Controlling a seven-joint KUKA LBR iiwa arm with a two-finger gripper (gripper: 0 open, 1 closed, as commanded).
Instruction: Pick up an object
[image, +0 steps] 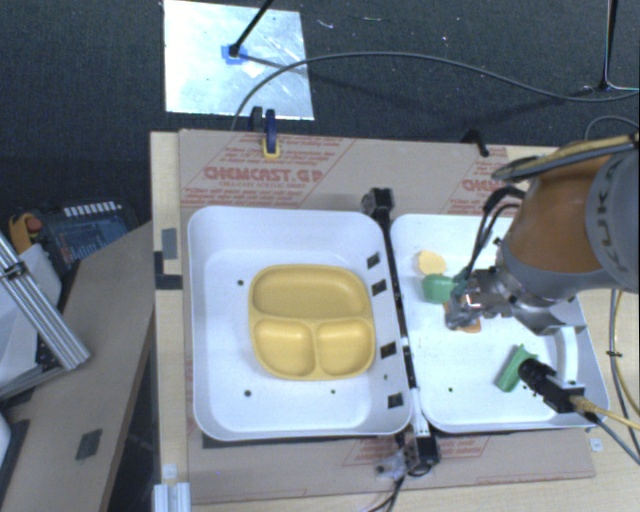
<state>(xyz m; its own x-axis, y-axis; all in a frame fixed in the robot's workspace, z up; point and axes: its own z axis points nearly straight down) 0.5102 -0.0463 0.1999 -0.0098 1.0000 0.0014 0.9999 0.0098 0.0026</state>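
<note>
Two white bins sit side by side. The left bin (215, 300) holds one yellow tray (305, 320) with three compartments, set near the middle with bare floor on every side. The right bin (450, 395) holds four small things: one yellow piece (431, 263) near the far edge, one green piece (437, 289) just in front of it, one orange piece (471, 325) largely hidden, and one green block (512, 369) close to the near right rim. The arm (560, 225) covers the bin's right side. The gripper (462, 314) is low over the floor, just beside the green piece and over the orange piece. How wide it is open, and whether it grips anything, cannot be told. The near left floor lies bare.
</note>
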